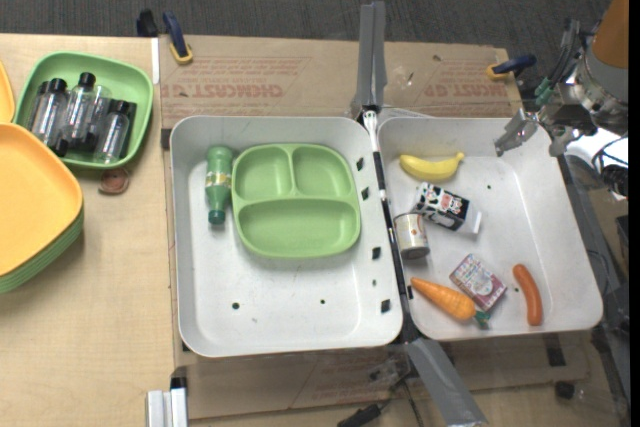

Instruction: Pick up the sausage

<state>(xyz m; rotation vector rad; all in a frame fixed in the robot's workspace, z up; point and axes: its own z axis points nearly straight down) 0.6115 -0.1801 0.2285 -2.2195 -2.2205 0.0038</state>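
In the right bin [570,215], the sausage [527,294] lay well below the pincer [535,130]; its state could not be told; a descent was judged needed.

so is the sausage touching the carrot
Apart. The camera view shows bare white bin floor between the sausage and the carrot, with the pink packet nearer the carrot.

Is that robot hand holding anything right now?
No. The gripper is over the right bin's far corner with nothing between its fingers; the sausage lies untouched.
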